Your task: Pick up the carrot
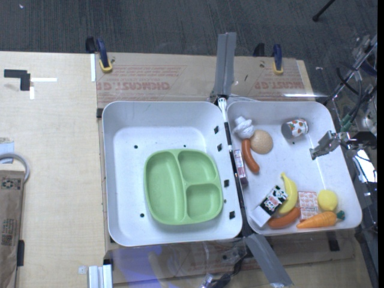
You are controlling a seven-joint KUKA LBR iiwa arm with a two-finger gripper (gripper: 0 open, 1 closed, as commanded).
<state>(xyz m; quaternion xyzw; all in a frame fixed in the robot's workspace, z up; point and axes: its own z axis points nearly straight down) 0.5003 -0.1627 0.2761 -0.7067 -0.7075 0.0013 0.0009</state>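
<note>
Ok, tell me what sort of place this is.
Probably a robotics lab test bench: two white bins clamped onto cardboard, toy food such as a carrot and banana, and a gripper at the right bin's edge.

Bench (54,161) is bearing two white bins side by side: left bin (120,179), right bin (336,167); brown paper bag (11,212) lying at left edge.

Carrot (318,220) sits tight vs the right bin's front wall (312,231), w/ lemon (327,200) touching above and sausage (284,219) at its tip. Open floor (312,170) mid-bin gives room from above.
</note>
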